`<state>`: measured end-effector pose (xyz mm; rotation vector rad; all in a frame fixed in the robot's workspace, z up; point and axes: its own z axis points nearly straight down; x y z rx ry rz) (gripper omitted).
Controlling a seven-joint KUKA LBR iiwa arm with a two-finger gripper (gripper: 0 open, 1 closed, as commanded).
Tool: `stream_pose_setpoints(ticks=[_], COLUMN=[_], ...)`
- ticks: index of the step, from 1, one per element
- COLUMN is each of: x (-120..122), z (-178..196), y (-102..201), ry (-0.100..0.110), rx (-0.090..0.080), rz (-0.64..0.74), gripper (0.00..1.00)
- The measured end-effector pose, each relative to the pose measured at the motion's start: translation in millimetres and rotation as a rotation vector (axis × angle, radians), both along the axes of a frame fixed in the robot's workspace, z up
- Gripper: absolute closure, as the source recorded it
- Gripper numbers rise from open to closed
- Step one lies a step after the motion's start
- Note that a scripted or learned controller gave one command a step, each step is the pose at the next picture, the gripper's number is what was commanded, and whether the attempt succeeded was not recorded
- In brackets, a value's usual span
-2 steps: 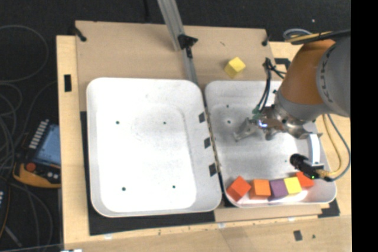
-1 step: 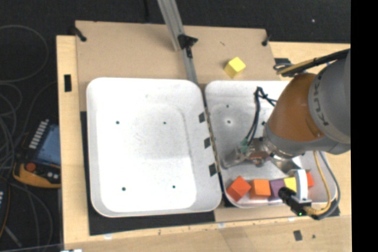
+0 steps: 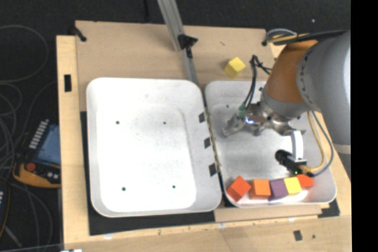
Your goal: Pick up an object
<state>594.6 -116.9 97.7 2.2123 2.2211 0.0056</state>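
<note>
**Two bins, one arm over the right**

Two shallow white plastic bins sit side by side on the tan wooden surface [image 3: 136,56]. The grey arm's gripper [image 3: 239,122] hovers low in the right bin [image 3: 221,94]. A row of orange [image 3: 239,187], orange [image 3: 260,187], purple [image 3: 277,188] and yellow [image 3: 293,186] cubes lines its near wall. A yellow block [image 3: 235,66] lies on the surface behind the bin.

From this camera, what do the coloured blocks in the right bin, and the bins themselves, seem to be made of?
The orange block, the purple block and the yellow block look like painted wood or foam: flat matte colour, crisp edges, no glare. Which one, I cannot tell. The right bin and the left bin look like moulded white plastic: rounded corners, smooth slightly scuffed surface.
</note>
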Motion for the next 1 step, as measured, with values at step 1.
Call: stream_pose_setpoints(ticks=[1], x=[-7.2], z=[104.4], y=[37.0], ry=[-0.002], rx=[0.002], rz=[0.002], gripper=[0.00])
